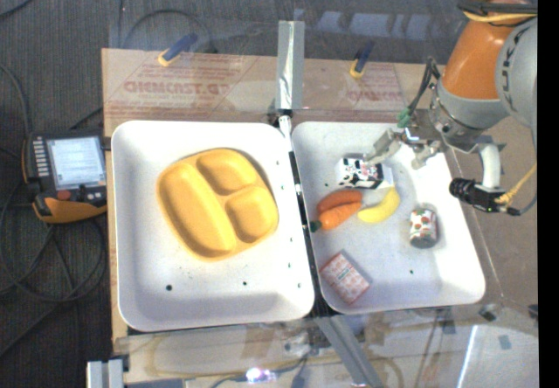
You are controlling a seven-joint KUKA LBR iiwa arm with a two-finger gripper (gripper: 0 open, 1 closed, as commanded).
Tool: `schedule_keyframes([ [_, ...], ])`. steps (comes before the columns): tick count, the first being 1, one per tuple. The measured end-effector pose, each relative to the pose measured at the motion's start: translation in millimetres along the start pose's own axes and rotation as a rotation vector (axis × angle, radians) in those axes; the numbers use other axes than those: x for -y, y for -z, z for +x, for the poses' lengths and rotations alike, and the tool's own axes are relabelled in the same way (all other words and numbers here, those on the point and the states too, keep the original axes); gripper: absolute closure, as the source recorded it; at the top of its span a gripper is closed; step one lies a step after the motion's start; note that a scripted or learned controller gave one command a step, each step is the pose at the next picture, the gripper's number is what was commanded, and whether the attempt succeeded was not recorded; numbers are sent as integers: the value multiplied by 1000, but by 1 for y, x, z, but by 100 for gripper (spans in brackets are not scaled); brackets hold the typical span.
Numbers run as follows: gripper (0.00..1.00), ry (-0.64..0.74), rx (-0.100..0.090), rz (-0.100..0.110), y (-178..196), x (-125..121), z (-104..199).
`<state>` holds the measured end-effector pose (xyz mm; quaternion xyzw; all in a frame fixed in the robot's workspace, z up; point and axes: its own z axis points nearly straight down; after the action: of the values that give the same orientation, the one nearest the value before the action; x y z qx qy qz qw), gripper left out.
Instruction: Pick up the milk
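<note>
Milk carton (362,172) — cow-patterned, on its side — right bin's far half.

Bench (131,80) with two white bins (140,290)

My arm (493,45) runs off the right edge, so I see just the orange band and a slice of grey casing. My tool (403,143) is small and blurred above the right bin (454,277); I cannot tell how its fingers stand. The print on the milk (362,172) is too small to read, as is the label on the flat packet (342,277). The counter (210,80) is cut off at the bottom edge.
</note>
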<state>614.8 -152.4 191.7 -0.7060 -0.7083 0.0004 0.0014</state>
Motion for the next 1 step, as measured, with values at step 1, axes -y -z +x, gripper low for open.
schedule_keyframes([
  [1, 0, 44, 4, -18, -69, -19, 5],
])
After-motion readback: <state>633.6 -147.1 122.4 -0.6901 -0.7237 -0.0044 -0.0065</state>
